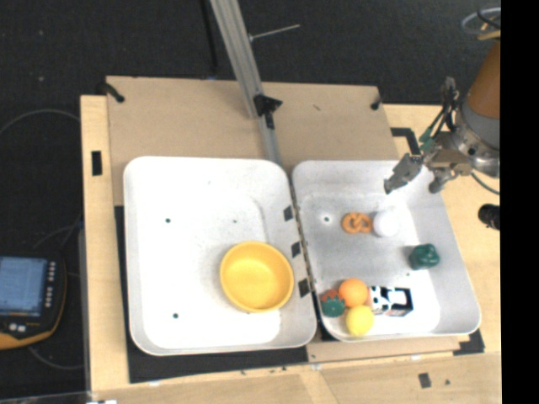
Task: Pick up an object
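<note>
At the frame's right, the gripper (418, 173) is hovering over the right bin's (438, 310) upper edge, fingers spread wide, holding nothing. A white ball (386, 223) is lying just below and left of it, touching an orange pretzel (356, 222); 5 more objects are sitting lower.

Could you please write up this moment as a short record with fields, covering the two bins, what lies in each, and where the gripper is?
left bin: holds a yellow bowl, upright, near its lower right corner
right bin: holds an orange pretzel-shaped piece, a white ball, a green object, an orange ball, a yellow ball and a black-and-white toy
gripper: over the right bin's upper right edge, jaws open, nothing between them
task state: no object picked up yet
</note>
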`<move>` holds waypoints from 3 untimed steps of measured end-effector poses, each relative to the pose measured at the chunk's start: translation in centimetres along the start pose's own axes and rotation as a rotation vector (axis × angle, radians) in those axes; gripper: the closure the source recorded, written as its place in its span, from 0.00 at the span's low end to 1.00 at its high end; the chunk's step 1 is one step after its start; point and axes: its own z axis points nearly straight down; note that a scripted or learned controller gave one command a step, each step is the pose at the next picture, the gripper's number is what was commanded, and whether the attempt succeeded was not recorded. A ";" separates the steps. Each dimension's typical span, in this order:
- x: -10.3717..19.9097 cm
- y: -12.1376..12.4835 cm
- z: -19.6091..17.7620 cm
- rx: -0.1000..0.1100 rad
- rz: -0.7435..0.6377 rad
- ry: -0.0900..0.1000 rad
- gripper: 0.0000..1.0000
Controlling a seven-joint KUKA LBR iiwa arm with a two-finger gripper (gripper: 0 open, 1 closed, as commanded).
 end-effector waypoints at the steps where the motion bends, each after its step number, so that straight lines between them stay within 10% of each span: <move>1: 0.0 0.0 0.0 0.000 0.000 0.000 0.00; 3: 0.0 0.5 12.1 0.007 0.004 -0.001 0.00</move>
